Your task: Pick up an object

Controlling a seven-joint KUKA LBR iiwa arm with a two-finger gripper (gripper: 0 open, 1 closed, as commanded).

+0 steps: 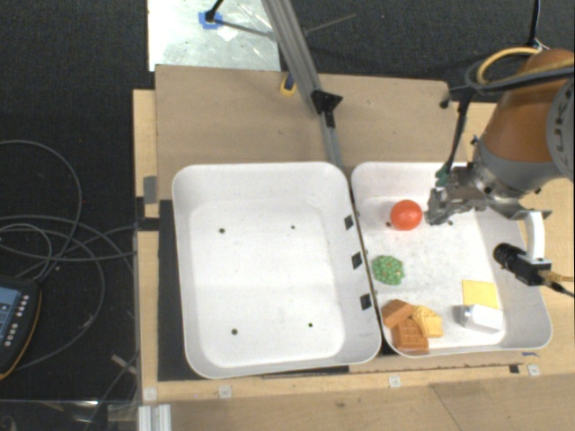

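Gripper hangs just at three o'clock of the red ball in the right bin, likely lining up a grasp, though we cannot tell its opening.

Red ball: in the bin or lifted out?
In. The red ball rests on the right bin's floor, beside the tool, not gripped.

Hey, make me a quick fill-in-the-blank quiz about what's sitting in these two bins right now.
1. The red ball lies in the ____ bin.
2. The object nearest the tool is the ____.
3. The round bumpy object below the red ball is coloured ____.
4. The yellow block lies to the ____ of the orange pieces.

Missing words: right; red ball; green; right
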